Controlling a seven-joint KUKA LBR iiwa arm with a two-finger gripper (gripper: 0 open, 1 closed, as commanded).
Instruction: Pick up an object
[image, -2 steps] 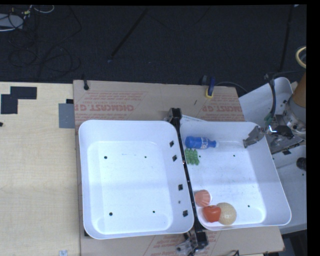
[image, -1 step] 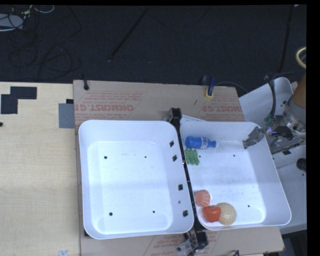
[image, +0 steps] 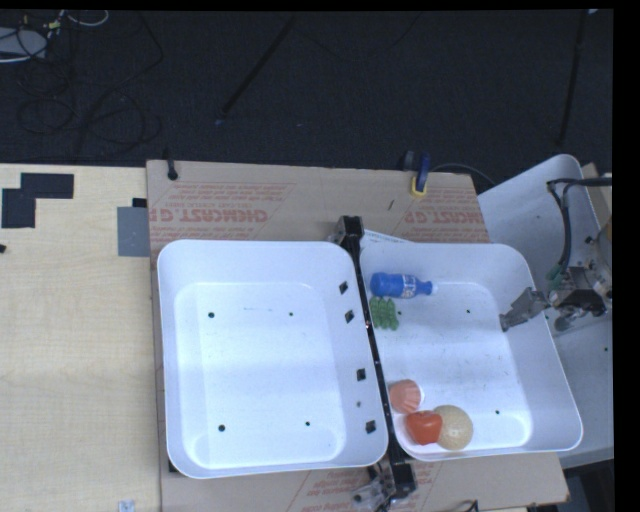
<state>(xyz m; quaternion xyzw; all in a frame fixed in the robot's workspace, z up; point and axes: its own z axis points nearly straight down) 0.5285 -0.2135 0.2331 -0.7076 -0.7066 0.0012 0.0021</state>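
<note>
The right bin (image: 540, 400) holds several small objects. A blue bottle (image: 400, 286) lies on its side at the bin's far left, with a small green object (image: 385, 316) just in front of it. At the near left corner sit a pale orange ball (image: 404, 394), a red object (image: 424, 427) and a cream ball (image: 455, 427), all touching. My gripper (image: 546, 310) hangs over the bin's right rim, open, with nothing between its fingers (image: 517, 309). It is well to the right of all the objects.
The left bin (image: 170, 350) sits beside the right one, with a black divider strip (image: 365, 350) between them. Both rest on a cardboard sheet (image: 250, 205) on the wooden bench. Cables and grey hardware (image: 575, 215) stand at the right.
</note>
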